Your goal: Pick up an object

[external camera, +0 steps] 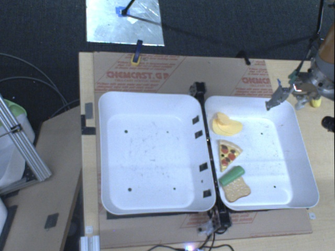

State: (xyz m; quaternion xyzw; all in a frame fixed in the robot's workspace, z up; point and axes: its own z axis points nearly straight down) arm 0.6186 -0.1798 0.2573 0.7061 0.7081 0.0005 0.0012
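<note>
The grey two-finger gripper (274, 101) is hovering over the far right corner of the right white bin (301, 156); whether it is clenched or released, I cannot tell. The yellow chip-like toy food piece (226, 124), nearest of the pieces, is lying against that bin's left wall, well apart from the gripper, down-left of it.

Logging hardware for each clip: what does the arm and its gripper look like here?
The visible end of the arm is grey metal with an orange-tan patch at the top, at the view's right edge. Below it sits a rounded silver wrist section with a small yellow part beside it. The gripper is a slim grey metal piece. A thin dark cable runs down towards the arm from above.
</note>
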